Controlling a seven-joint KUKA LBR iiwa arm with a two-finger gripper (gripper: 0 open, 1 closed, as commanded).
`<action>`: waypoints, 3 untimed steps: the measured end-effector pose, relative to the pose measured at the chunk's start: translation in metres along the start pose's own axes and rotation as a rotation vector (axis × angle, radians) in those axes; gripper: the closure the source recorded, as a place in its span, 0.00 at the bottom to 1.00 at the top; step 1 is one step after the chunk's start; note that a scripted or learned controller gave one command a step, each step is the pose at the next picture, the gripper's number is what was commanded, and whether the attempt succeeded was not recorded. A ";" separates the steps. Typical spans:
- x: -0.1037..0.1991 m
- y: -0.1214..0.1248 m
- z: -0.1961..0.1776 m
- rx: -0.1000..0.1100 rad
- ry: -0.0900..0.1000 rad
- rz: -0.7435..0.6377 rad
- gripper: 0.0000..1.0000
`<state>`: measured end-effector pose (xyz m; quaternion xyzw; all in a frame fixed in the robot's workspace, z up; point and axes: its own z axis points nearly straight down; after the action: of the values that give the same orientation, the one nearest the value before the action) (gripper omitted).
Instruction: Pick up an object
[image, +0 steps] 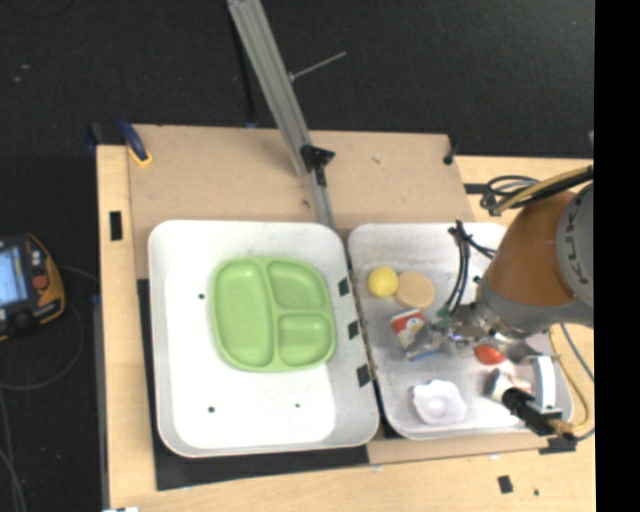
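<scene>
The gripper (428, 342) is low inside the right bin (400, 245), in the middle of the bin's clutter. From this slanted overhead view I cannot tell whether it is spread or pressed together, and nothing shows as pinched in it. Its tip sits right against a small red-and-white object (407, 322); whether they touch is unclear. Beyond the gripper, toward the far wall of the bin, a tan round disc (416, 290) lies touching a yellow ball (382, 282), both near the gripper but apart from it. On the near side of the gripper a white crumpled cup-like piece (438, 403) rests on the bin floor, separate from it. Behind the gripper, under the wrist, a small red piece (488, 352) shows. The arm (535, 265) comes in from the view's right, its orange band bent over the bin's right half and the wrist angled down and leftward. Well off past the gripper's tip, the left bin (180, 400) holds a green divided plate (272, 312).
</scene>
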<state>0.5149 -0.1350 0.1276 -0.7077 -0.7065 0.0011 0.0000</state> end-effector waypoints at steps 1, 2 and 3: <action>-0.001 0.001 0.026 -0.004 -0.001 0.000 0.00; -0.004 0.003 0.013 -0.012 -0.003 0.007 1.00; 0.002 0.002 -0.047 -0.009 0.000 -0.005 1.00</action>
<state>0.5166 -0.1327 0.1748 -0.7059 -0.7083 -0.0022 -0.0033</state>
